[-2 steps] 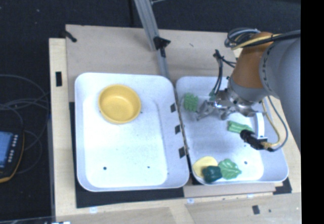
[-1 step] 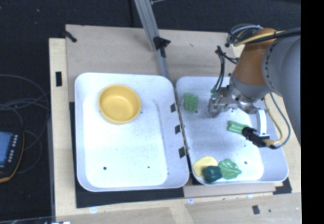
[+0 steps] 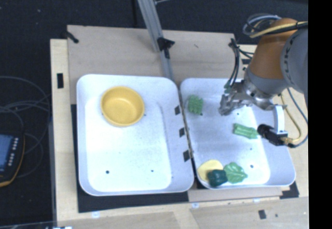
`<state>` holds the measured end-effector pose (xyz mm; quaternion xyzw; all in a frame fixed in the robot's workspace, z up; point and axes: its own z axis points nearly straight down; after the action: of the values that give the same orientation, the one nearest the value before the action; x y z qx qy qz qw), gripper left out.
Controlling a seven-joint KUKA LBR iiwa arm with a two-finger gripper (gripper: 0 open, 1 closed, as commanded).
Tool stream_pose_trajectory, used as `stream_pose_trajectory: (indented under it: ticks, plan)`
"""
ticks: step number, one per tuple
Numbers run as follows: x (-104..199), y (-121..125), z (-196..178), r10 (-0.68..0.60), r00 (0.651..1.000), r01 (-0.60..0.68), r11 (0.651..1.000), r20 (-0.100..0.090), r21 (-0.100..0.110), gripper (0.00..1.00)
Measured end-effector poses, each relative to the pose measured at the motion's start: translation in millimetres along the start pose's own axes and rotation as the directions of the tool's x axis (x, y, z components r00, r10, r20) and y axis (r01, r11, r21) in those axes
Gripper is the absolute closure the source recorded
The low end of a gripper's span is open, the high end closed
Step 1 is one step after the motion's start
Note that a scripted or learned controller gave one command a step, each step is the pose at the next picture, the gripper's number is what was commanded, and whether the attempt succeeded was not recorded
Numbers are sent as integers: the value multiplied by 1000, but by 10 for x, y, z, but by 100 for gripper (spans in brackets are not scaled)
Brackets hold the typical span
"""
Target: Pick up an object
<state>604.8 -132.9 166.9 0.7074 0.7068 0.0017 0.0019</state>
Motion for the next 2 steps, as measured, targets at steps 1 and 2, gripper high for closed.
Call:
stream_pose_trajectory:
  ticks: [1, 2]
  plan:
    - [51, 32, -443, -1, 1000, 1, 1000, 0, 0, 100]
    - [47, 39, -707, -1, 1000, 1, 1000, 0, 2, 100]
